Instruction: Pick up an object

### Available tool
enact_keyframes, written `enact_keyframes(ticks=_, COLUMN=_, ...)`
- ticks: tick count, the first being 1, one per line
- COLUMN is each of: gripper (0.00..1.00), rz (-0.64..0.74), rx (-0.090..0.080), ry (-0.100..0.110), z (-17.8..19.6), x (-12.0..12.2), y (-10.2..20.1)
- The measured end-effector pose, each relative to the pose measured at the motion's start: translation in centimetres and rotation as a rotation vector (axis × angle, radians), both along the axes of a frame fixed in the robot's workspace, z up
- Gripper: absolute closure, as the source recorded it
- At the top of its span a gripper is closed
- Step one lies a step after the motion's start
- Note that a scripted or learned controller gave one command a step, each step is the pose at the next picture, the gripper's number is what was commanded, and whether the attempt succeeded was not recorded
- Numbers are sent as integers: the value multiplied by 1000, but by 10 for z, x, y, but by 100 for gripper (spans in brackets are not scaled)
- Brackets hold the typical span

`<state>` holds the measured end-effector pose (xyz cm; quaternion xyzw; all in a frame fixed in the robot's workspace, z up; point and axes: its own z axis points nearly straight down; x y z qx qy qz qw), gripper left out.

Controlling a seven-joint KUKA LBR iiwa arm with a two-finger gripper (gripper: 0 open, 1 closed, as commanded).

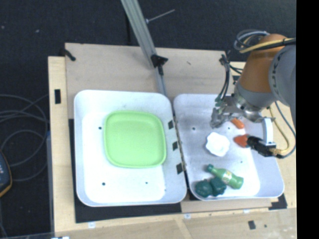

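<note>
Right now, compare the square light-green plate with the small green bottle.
The square light-green plate lies flat in the left white bin; the small green bottle lies on its side in the right white bin. The plate is far wider and pale; the bottle is slim and darker, with a yellow label. Both are green.

Even, fairly bright overhead light; the 2 white bins come out near blown, with soft grey shading on the right bin floor and little hard shadow anywhere. Surrounding floor is dark and nearly detail-free, and the green plate looks flat, slightly washed. Whole frame is soft and low-res with colour fringing on edges; small items in the right bin are blurry, arm edges smeared.
</note>
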<state>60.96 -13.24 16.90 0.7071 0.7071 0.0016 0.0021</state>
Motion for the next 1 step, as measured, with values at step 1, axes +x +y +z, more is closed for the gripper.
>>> enact_keyframes(ticks=1, gripper=100, rz=0, rx=0, ry=1, z=43, x=-1, y=0)
